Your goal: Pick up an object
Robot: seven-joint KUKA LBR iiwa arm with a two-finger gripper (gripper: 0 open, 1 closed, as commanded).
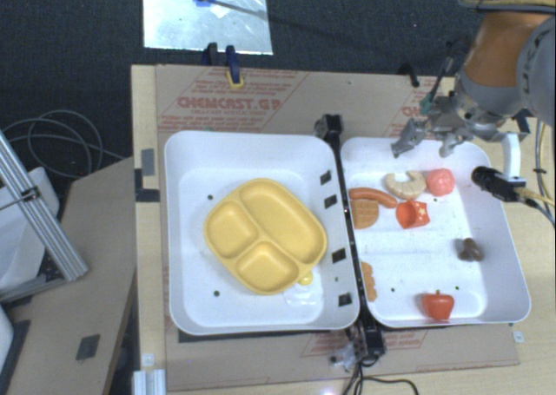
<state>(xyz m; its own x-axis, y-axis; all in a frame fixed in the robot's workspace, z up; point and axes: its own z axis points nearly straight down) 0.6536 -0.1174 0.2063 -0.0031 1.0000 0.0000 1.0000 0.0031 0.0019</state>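
Camera view: both bins are seen from above, with the arm [508,37] reaching over the far rim of the right bin [499,237].
Hand: the hand [427,143] hangs over the far end of the right bin; two grey fingers are seen spread apart, pointing down, and nothing is held between them.
Nearest objects: a pale curled toy shrimp [405,182] and a pink rounded piece [440,181] lie just below the hand, toward the near side.
Deciding relation: the shrimp sits almost directly under the fingers, so a short descent is judged sufficient.
Long axis: an orange sausage [372,196] lies crosswise, left of the shrimp.
Other pieces: a red pepper chunk [413,213], a brown lump [470,250] and a red tomato-like piece [438,305] lie farther from the hand.
Materials: the pieces appear to be smooth moulded plastic.
Left bin: a yellow divided tray [265,234] rests inside the left bin [187,237].
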